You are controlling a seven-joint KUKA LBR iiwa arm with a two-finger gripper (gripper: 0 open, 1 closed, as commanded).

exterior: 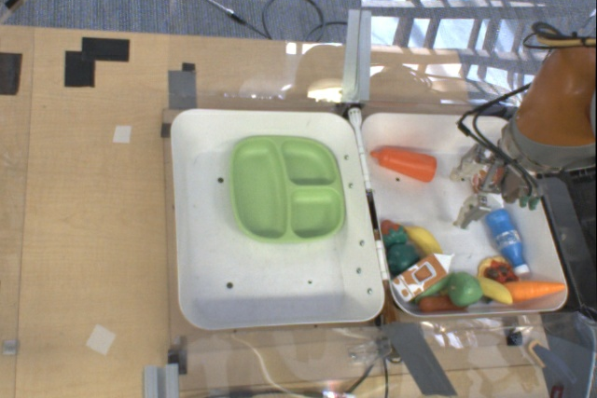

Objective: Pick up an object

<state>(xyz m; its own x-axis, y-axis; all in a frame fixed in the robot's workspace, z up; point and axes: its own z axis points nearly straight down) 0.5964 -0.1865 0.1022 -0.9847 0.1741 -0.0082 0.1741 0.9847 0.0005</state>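
Wood-toned counter (84, 200) carries two shallow white bins side by side. Left bin (205, 284) holds a pale green divided plate (285, 187), lying flat near its middle with three compartments facing up. Right bin (438, 140) holds the loose objects. An orange carrot-like toy (404, 163) lies alone near the far left part of that bin. A blue bottle (505, 238) with a white cap lies toward the right wall. Along the near edge sits a cluster: a dark green piece (399, 249), a yellow banana (423, 240), a small printed box (419, 276), a green rounded fruit (464, 289), and an orange carrot (534, 291) in the near right corner.

Grey arm with its orange band (558, 98) reaches in over the right bin. Its end effector (481, 191) hangs just beside the bottle's cap end, fingers spread apart with nothing between them.
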